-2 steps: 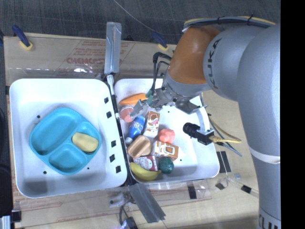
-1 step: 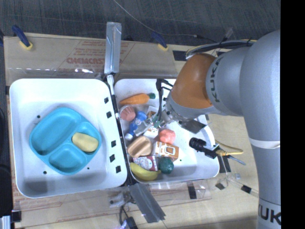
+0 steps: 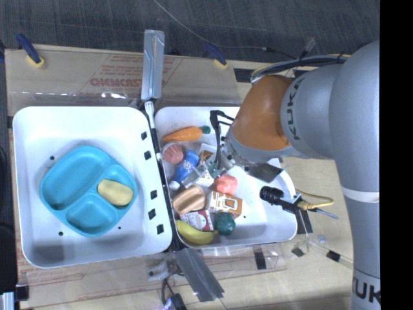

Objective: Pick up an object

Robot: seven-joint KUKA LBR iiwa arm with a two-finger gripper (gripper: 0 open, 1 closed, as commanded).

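Two shallow white bins sit side by side on the worktop, seen from above at a slant. On the left, the left bin (image 3: 26, 192) holds a blue divided tray (image 3: 74, 186), and a yellow potato-like lump (image 3: 116, 192) rests in the tray's right compartment.

Right of the divider, the right bin (image 3: 274, 228) is crowded with small toy foods and packets lying close together, many touching: an orange carrot (image 3: 184, 134) near the far rim, a blue item (image 3: 188, 165) below it, a brown bread-like roll (image 3: 189, 199), a pink-red ball (image 3: 226, 184), a dark green ball (image 3: 225, 223) and a yellow banana (image 3: 193, 235) against the near rim.

Over this pile hangs the grey arm with its orange band (image 3: 261, 121), reaching in from the right. The jaws (image 3: 216, 163) are low among the items in the middle of the bin; whether they are open or closed cannot be told.

These pieces look light and rigid, probably smooth plastic, so round ones may slip. The carrot, lying somewhat apart, seems the easiest target, gripped across its narrow middle.
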